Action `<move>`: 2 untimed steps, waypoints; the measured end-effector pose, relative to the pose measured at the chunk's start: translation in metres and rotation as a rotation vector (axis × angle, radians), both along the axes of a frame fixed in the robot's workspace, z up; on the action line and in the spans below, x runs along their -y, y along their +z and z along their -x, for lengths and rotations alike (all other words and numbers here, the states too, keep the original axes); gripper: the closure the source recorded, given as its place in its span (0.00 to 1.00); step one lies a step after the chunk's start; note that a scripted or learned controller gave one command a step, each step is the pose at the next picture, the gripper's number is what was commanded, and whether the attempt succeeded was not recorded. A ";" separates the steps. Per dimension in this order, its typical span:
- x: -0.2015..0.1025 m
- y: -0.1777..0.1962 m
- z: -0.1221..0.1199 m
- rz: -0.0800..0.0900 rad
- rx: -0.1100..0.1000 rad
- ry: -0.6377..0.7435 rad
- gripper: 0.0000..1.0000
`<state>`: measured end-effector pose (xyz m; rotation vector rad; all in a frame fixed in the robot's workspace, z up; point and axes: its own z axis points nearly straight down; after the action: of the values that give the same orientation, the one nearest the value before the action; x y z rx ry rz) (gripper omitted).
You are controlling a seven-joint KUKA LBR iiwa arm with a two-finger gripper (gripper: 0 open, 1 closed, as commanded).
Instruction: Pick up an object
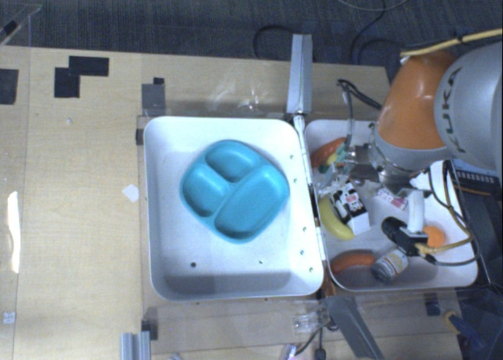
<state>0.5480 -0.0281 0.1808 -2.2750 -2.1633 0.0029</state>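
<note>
Reaching into the right bin (464,276), I cannot tell my pincer's (355,168) opening or load; for a clean pick I would centre it over the banana (336,223) just below before closing.

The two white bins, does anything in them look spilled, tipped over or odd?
Nothing looks spilled or damaged. The blue three-compartment plastic plate lies flat but turned at an angle in the left white bin. In the right white bin, a small bottle lies on its side beside a yellow banana amid jumbled items.
</note>
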 end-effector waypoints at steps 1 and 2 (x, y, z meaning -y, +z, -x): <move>-0.037 0.041 -0.031 0.000 0.003 0.070 0.00; -0.039 0.000 -0.074 0.001 0.001 -0.081 0.00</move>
<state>0.6216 0.0114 0.1811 -2.3618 -2.0702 0.0022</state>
